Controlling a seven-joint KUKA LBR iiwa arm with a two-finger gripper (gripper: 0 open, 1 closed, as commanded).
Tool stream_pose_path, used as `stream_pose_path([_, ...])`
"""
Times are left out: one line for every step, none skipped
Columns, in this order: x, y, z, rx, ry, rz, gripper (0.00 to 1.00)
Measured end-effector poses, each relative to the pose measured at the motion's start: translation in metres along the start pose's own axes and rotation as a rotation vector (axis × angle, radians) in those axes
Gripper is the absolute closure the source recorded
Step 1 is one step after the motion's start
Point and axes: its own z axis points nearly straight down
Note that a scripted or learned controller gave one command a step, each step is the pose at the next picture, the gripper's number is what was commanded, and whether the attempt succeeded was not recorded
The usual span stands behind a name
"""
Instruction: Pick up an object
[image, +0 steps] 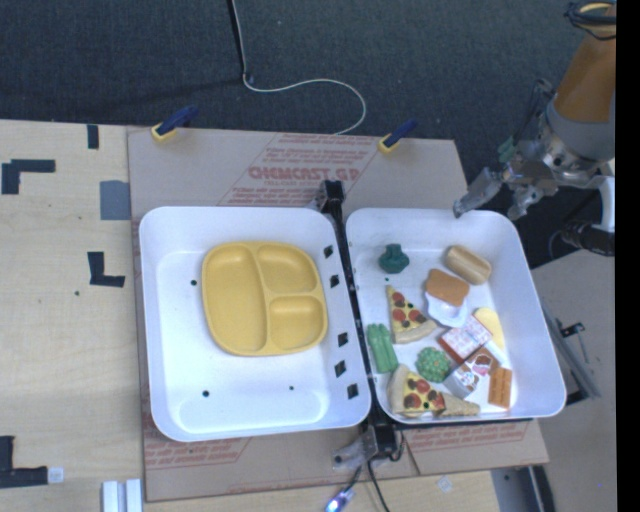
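Observation:
The right bin (528, 300) holds several toy foods. Among them are a dark green piece (393, 259), a bun (467, 264), an orange-topped slice (446, 290), two pizza wedges (407, 315) (420, 393), a green pickle (381, 348) and a broccoli floret (432, 363). My gripper (493, 205) hovers over the bin's far right corner, above and behind the bun. Its fingers are spread open with nothing between them.
A yellow divided plate (265, 298) lies in the left bin (160, 330). More small pieces crowd the right bin's near right corner: a red-and-white box (462, 343), a yellow wedge (488, 325) and an orange block (500, 387). A white cable (300, 85) loops behind the bins.

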Motion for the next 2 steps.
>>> stream_pose_path([0.091, 0.012, 0.179, 0.005, 0.0, -0.006, 0.0])
stream_pose_path([0.088, 0.013, 0.163, 0.002, -0.001, -0.003, 1.0])
